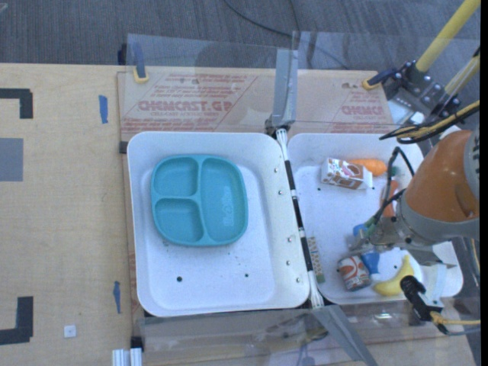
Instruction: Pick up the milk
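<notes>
The milk [347, 174] is a small white carton with a brown and red print. It lies on its side near the back of the right bin [328, 227]. My gripper [368, 239] hangs lower down over the same bin, well toward the front from the carton and a little right of it. It hovers just above a small can [352, 272] and a blue object [371, 262]. The grey arm with its orange band [448, 180] reaches in from the right and hides the bin's right side.
An orange carrot-like piece [374, 165] lies against the milk's right end. A yellow banana [393, 283] rests at the front right of the right bin. The left bin [152, 280] holds a teal divided plate [200, 200].
</notes>
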`<state>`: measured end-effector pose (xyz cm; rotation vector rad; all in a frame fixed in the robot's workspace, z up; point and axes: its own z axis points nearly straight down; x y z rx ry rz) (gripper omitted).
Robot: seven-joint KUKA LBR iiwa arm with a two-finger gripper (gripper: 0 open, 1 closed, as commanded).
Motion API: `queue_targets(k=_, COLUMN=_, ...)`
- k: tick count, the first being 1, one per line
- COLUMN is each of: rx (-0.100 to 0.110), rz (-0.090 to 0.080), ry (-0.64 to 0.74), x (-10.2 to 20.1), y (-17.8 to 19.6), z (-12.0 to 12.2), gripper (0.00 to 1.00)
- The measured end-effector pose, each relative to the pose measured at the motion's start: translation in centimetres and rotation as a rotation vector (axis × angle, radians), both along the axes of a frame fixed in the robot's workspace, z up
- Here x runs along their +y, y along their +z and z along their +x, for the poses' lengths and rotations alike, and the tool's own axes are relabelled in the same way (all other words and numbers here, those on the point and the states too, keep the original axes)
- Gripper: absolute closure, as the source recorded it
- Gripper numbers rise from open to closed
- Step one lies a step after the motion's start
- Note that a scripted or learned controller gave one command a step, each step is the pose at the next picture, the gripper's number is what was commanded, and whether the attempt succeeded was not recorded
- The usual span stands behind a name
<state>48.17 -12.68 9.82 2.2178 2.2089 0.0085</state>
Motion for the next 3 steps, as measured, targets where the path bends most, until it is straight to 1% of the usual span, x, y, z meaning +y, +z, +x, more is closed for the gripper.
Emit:
queue_targets(k=1, rx=0.0, rz=0.0, ry=0.0, x=0.0, y=0.0, z=0.0, gripper=0.0)
queue_targets(k=2, rx=0.006, rz=0.0, ry=0.09, x=0.7, y=-1.0, z=-0.1, gripper=0.0)
queue_targets(k=3, rx=0.002, rz=0.0, ry=0.088, x=0.7, y=0.0, z=0.0, gripper=1.0)
